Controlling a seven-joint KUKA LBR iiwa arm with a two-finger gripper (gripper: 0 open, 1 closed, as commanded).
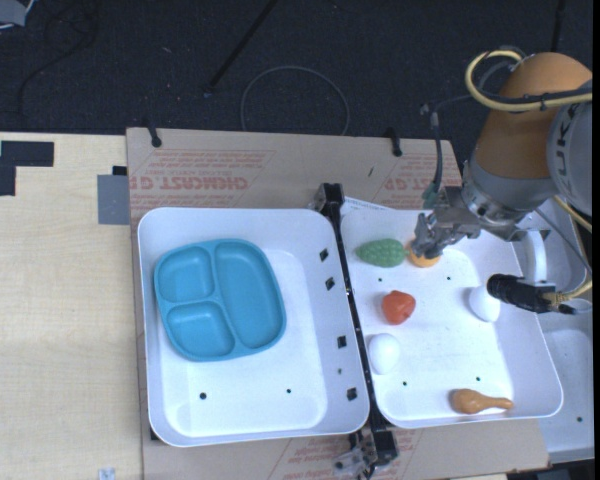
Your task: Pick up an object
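Note:
My gripper (427, 240) is low over the back of the right bin (540, 363), right on top of a small orange-yellow object (422, 260) that peeks out beneath it. A green bumpy object (382, 253) lies just to its left. A red object (398, 306) sits in the middle of the bin. One white egg-like object (383, 352) rests by the bin's left wall and another (483, 303) lies towards the right. A tan drumstick-shaped object (480, 401) lies near the front edge.
The left bin (230, 413) holds a blue divided plate (219, 299). A black divider with clips (345, 308) runs between the two bins. Cardboard lies under both bins, with a wooden bench top (50, 348) to the left.

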